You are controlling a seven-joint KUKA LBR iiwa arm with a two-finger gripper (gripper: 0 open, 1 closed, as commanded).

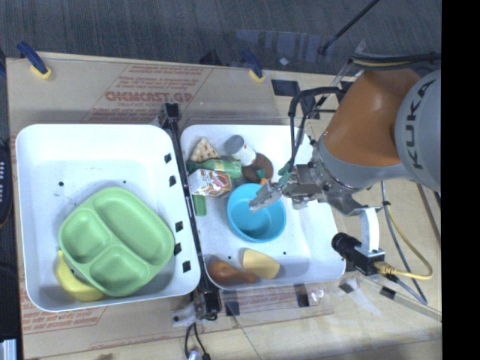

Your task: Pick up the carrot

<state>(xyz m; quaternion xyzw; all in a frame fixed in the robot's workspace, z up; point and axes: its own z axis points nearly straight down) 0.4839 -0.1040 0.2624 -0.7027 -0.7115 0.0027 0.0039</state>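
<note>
green divided tray (116,240) in left bin (37,148), over a yellow thing (73,283). right bin (315,257): blue bowl (256,214), snack packet (211,182), brown item (227,271), pale yellow piece (260,262).

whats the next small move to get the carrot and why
Probably shift the gripper toward the right white bin's near wall: it hangs over the round blue bowl, while the tapered orange-brown carrot lies there beside a yellow wedge.

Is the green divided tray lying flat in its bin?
No, tilted. The green tray in the left bin rests partly on a yellow item under its near-left edge.
</note>
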